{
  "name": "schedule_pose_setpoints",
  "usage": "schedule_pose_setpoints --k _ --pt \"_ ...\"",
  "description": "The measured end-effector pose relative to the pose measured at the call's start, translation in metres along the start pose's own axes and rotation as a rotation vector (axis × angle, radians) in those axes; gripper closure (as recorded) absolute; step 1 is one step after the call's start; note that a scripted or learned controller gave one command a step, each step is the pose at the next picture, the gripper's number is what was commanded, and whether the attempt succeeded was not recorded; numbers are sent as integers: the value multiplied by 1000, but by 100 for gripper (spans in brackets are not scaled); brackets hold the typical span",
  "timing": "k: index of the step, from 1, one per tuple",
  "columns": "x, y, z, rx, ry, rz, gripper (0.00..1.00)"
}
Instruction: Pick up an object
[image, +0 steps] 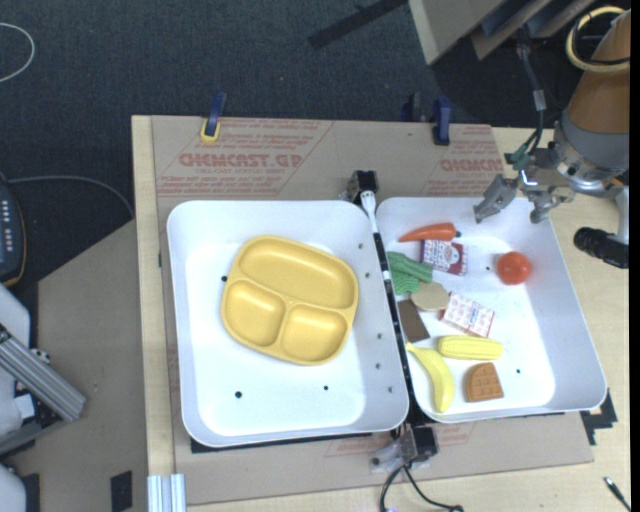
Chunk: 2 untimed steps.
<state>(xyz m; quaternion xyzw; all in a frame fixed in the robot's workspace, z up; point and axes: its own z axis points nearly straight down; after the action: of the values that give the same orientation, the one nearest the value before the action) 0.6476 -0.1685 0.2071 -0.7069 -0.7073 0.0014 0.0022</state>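
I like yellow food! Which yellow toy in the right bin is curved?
The yellow toy banana, lying near the bin's front-left corner. The yellow corn cob beside it is straight.

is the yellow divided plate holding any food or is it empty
Empty. All three compartments of the yellow plate show bare yellow; the toy food lies in the right bin instead.

The left bin (190, 300) is mostly taken up by a yellow divided plate (288, 298), leaving bare white floor along its lower edge. In the right bin (560, 330), toy food crowds the left half; a red tomato (513, 267) sits alone, with open floor toward the right and lower right.
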Motion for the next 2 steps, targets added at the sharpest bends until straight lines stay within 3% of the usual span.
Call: schedule_pose_setpoints --k 2 --pt "3 2 114 -7 0 1 0"
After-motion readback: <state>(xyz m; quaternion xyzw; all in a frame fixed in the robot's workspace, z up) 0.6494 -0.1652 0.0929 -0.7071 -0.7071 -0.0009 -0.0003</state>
